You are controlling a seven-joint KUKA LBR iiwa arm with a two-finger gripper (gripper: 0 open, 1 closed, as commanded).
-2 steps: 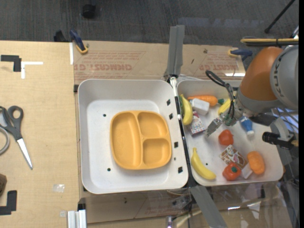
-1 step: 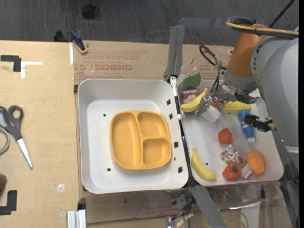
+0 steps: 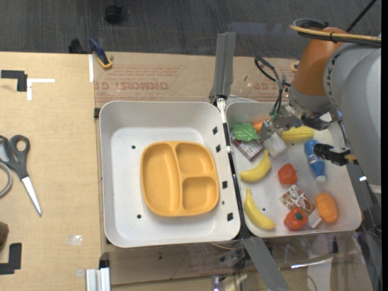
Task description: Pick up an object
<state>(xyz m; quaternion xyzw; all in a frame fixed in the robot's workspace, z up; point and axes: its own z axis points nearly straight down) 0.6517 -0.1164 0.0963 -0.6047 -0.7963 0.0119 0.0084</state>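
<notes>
Your hand (image 3: 274,128) hung low over the far part of the right bin (image 3: 339,226), at about eleven o'clock within it, and I could not tell from above whether it was open, closed or gripping anything. The things to choose from all lay in that bin: a green leafy toy (image 3: 244,131) just left of the hand, a small grey-white block (image 3: 274,144) right under it, a dark packet (image 3: 248,148) beside that, and a yellow banana (image 3: 297,134) at the hand's right. Nearer the middle lay a second banana (image 3: 257,168), a red tomato-like piece (image 3: 287,174) and a blue-and-white bottle (image 3: 316,160); toward six o'clock sat a third banana (image 3: 257,214), a printed packet (image 3: 297,197), a red strawberry (image 3: 295,219) and an orange fruit (image 3: 327,207). You would likely have found these light, hollow plastic toys, stiff but smooth and prone to slip; a banana looked best taken across its narrow middle, not along its curve. The left bin (image 3: 115,162) held a yellow divided tray (image 3: 179,178).
</notes>
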